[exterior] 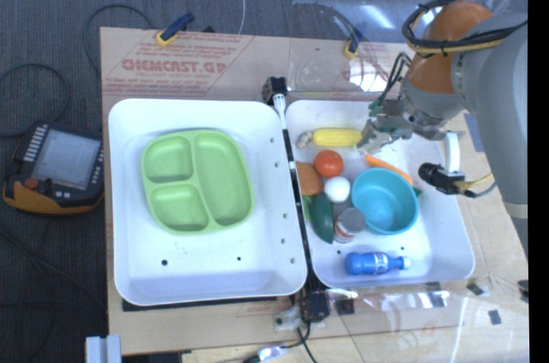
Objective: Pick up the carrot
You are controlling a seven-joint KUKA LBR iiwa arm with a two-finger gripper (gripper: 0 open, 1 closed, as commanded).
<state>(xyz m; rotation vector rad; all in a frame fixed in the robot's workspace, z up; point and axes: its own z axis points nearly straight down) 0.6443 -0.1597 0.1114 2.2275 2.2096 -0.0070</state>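
Hidden: carrot (390, 168) partly behind blue bowl (385, 200), at its 12 o'clock.
Surface: brown board (180, 65) on grey carpet.
Count: two bins; left bin (129, 267) holds one green tray (196, 181).
Gripper (375, 135): state unclear, at carrot's 11 o'clock.

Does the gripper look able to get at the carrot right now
Probably yes. The gripper hovers just above the carrot, which lies exposed along the blue bowl's upper rim. The bowl crowds one side, so a clean grasp may be awkward.
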